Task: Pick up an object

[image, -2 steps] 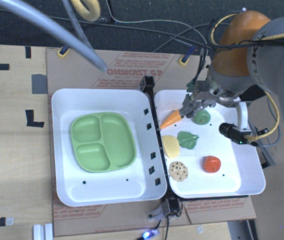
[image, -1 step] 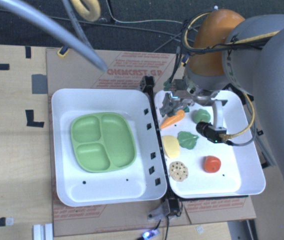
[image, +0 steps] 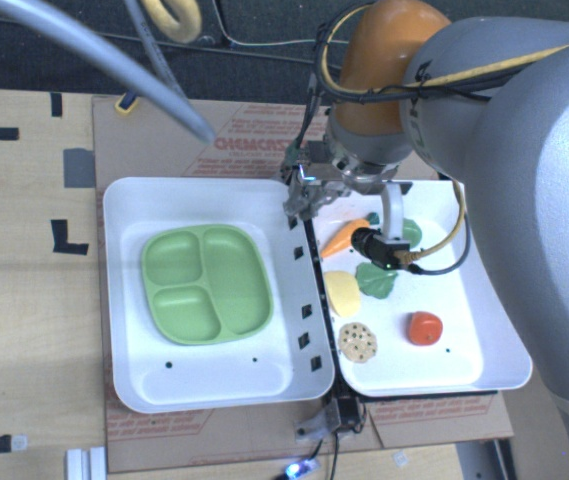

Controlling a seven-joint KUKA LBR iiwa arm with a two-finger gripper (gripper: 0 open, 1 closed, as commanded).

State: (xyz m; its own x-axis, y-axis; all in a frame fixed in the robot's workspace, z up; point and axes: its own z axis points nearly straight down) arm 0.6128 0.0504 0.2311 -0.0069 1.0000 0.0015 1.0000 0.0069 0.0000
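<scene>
Several small objects lie in the right bin [image: 484, 363]: an orange carrot [image: 338, 239], a green leafy piece [image: 378, 280], a pale yellow item [image: 343, 293], a speckled round cookie [image: 358, 342] and a red tomato [image: 424, 328]. My gripper [image: 349, 206] hangs below the orange wrist band over the bin's far left part. It is just above the carrot and the green piece, and its body hides part of them. Nothing shows as held.
The left bin [image: 124, 218] holds a green divided plate [image: 207, 283]. The ridge between the two bins [image: 309, 298] runs just left of the carrot. The grey arm covers the right bin's far right side. Cables loop beside the gripper.
</scene>
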